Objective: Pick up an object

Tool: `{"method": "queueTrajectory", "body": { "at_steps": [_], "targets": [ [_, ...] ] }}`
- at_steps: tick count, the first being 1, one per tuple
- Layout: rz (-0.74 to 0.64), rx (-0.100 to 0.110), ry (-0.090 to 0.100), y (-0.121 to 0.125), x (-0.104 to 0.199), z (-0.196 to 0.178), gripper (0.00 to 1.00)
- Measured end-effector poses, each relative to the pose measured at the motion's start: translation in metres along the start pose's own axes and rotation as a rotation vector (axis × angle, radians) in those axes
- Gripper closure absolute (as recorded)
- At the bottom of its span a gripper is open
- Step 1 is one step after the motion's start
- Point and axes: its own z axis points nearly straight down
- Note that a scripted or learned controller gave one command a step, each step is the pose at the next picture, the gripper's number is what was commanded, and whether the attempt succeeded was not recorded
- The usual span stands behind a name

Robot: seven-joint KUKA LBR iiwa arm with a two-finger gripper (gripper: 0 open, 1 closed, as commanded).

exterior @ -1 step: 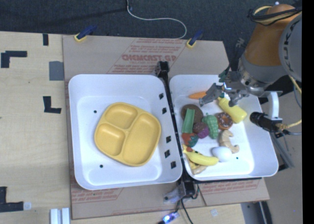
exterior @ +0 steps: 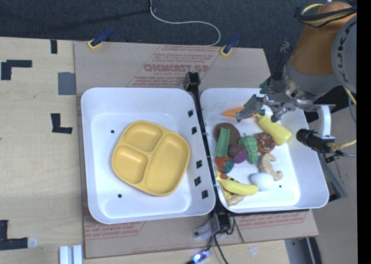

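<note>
The right bin (exterior: 301, 196) holds a heap of toy food: an orange carrot (exterior: 234, 112), a yellow corn cob (exterior: 275, 130), a brown piece (exterior: 225, 135), a long green piece (exterior: 222, 143), a purple piece (exterior: 237, 153), a donut (exterior: 266, 142), a white egg (exterior: 261, 181) and a yellow banana (exterior: 237, 186). My gripper (exterior: 260, 109) hangs over the bin's far part, just right of the carrot and above the corn cob. Its dark fingers stand apart with nothing between them.
In the left bin (exterior: 98, 112) lies a yellow divided plate (exterior: 151, 157). A black clip divider (exterior: 198, 135) joins the two bins. The arm's orange band (exterior: 317, 43) and grey wrist rise at the right. A white cable (exterior: 174, 17) crosses the dark floor behind.
</note>
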Motion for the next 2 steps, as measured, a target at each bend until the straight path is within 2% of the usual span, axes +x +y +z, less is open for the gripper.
{"method": "queueTrajectory", "body": {
  "at_steps": [1, 2],
  "targets": [
    [0.001, 0.005, -0.001, 0.003, -0.006, 0.061, 0.00],
    [0.000, 0.004, -0.001, 0.004, -0.008, 0.106, 0.00]
  ]
}}
